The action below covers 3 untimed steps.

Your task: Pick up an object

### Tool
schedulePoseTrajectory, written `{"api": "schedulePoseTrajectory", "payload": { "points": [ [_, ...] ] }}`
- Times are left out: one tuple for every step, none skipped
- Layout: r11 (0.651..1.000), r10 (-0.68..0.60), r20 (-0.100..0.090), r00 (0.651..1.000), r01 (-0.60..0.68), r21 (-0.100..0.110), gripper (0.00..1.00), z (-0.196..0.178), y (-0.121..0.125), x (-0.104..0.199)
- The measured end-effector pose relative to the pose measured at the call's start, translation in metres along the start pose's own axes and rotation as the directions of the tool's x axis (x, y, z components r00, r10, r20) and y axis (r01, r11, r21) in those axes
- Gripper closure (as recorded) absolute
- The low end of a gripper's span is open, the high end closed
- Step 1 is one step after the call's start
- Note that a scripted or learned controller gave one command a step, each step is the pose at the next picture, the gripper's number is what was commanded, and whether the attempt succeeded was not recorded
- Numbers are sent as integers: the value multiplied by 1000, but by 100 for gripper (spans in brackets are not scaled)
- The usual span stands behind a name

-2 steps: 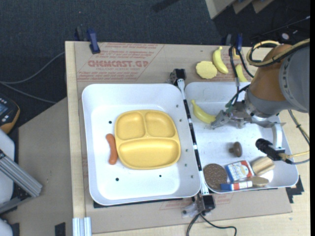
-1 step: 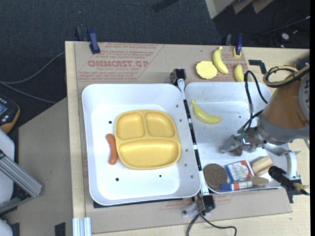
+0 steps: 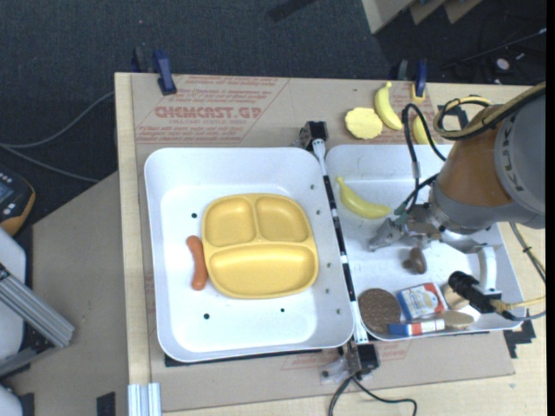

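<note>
**PICK NOT YET MADE: PINCER LOW IN RIGHT BIN, NOTHING SEEN HELD**

Found in the right bin (image 3: 373, 156): pincer (image 3: 392, 232) low over the bin floor, between a yellow banana (image 3: 362, 202) just to its far left and a small brown lump (image 3: 416, 256) just to its near right. Cannot tell whether spread or pressed together; nothing visibly pinched.

Judged likeliest target: the banana, lying flat near the bin's left wall. Probably a light, stiff, smooth toy, so likely to slip or roll. Best taken across the thick middle of the curve, not at the tapered ends. As an alternative, the brown lump: small, irregular, easy to knock aside.

Also noted in the right bin, along the near edge: a round brown disc (image 3: 378, 308), a small printed carton (image 3: 421, 302) and a marker (image 3: 425, 326), crowded together and touching. Little clearance there; the bin's left wall also close to the banana.

In the left bin (image 3: 165, 232): a yellow divided plate (image 3: 258, 245) with an orange sausage (image 3: 198, 263) just to its left, well apart from the pincer.

On the table (image 3: 208, 111), beyond the right bin: a yellow lump (image 3: 363, 123) and a second banana (image 3: 388, 107).
</note>
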State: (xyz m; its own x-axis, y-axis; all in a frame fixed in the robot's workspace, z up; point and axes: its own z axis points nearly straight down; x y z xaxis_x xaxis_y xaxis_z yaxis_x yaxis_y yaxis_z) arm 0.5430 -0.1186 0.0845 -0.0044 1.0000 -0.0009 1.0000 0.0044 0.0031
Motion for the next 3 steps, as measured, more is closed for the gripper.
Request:
{"api": "schedulePoseTrajectory", "payload": {
  "points": [
    [1000, 4, 3, 1000, -4, -3, 0, -1, 70, -42],
    [1000, 7, -4, 1000, -7, 12, 0, 1, -24, -28],
    [1000, 5, -1, 1000, -5, 2, 100, -10, -20, -28]
  ]
}}
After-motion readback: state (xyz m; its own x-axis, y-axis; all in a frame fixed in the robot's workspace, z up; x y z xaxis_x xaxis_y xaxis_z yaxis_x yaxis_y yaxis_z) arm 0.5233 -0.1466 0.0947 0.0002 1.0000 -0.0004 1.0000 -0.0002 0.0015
